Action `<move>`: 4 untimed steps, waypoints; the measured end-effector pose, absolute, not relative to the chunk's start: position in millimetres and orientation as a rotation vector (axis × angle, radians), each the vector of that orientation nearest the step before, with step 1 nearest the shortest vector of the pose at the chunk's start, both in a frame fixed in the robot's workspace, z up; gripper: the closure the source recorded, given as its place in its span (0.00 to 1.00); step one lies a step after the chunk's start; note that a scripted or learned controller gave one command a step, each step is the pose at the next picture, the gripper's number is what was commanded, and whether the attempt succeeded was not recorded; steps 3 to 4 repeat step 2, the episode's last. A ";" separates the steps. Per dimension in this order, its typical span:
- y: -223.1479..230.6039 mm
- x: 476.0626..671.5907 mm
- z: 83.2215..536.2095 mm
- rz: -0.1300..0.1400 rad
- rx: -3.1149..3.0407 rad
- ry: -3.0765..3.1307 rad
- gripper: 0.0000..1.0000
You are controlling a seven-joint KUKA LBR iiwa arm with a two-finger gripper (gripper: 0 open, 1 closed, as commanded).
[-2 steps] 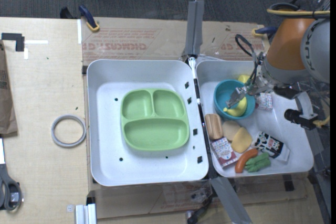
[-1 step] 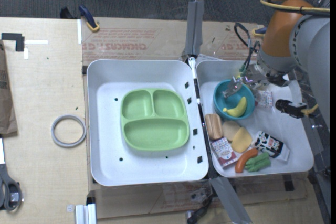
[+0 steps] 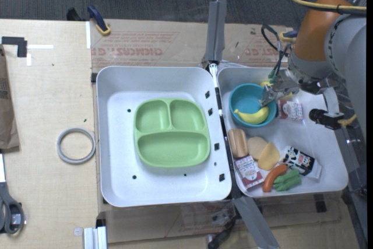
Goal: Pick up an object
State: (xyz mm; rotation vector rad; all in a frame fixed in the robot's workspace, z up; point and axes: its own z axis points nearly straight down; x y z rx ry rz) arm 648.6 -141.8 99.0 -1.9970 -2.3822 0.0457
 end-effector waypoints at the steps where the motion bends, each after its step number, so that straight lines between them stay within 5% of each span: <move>1: -140.3 647.6 96.5 0.048 -1.993 -2.380 0.00; 2: -140.9 648.6 106.4 0.047 -1.994 -2.385 1.00; 4: -140.9 648.6 106.4 0.047 -1.994 -2.385 1.00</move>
